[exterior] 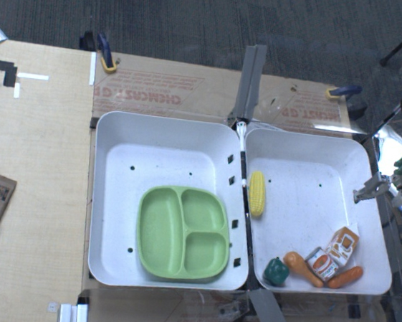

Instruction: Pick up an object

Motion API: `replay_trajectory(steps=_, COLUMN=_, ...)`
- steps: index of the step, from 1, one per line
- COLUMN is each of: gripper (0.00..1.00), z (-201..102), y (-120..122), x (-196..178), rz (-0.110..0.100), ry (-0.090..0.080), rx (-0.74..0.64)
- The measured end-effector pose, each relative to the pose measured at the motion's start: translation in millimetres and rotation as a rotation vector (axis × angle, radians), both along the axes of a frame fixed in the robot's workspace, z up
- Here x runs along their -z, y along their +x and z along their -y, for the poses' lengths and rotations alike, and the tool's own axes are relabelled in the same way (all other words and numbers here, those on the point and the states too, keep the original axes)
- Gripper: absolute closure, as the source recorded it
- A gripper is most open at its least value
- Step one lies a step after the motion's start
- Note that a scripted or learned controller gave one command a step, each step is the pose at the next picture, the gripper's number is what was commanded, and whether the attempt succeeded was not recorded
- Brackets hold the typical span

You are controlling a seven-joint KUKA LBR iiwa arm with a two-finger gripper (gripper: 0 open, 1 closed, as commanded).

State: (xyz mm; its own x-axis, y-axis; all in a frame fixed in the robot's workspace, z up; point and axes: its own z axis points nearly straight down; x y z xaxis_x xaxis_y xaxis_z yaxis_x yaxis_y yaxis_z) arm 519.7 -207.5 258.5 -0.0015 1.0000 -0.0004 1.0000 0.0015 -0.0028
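Counted: two white bins (105, 182); one green divided plate (182, 232); one corn cob (257, 193); two carrots (303, 268); one orange-white packet (335, 253); one dark green vegetable (276, 271).

I note two shallow white plastic bins side by side, the left bin (105, 182) touching the right bin (368, 212) along a central divider. Both sit on a brown printed cardboard sheet (173, 92), held by a blue clamp (106, 56) at its far-left corner.

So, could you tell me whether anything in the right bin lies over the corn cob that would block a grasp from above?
Nothing visible does. The corn cob lies alone by the right bin's left wall, apart from the other items clustered near the front.
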Motion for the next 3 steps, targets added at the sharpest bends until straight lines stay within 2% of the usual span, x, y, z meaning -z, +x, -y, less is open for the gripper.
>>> replay_trajectory(steps=1, gripper=0.0, z=9.1, y=-11.9, x=155.7, rz=-0.005, ry=0.01, rx=0.017)
replay_trajectory(steps=2, gripper=1.0, z=13.5, y=-11.7, x=145.8, rz=-0.002, ry=0.002, rx=0.023)
replay_trajectory(steps=3, gripper=1.0, z=-47.9, y=-4.0, x=63.9, rz=0.002, ry=0.0, rx=0.013)
